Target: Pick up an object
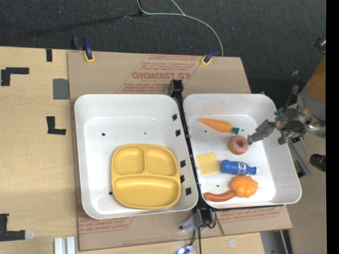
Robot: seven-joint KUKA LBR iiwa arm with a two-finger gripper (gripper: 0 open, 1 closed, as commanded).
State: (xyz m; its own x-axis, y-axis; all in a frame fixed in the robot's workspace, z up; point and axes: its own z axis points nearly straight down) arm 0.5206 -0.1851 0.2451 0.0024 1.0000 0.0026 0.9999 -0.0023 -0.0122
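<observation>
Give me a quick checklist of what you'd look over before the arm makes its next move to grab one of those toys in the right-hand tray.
1. Things to pick are in the right bin: ok. It holds a carrot, donut, yellow block, blue bottle, orange pumpkin and sausage.
2. End effector is near a target: ok, it sits just right of the donut.
3. End effector holds nothing yet: cannot tell.
4. Target stands free of its neighbours: ok for the donut and carrot; not ok for the pumpkin, which touches the sausage.
5. Left bin is out of the way: ok, it holds a yellow divided plate.
</observation>
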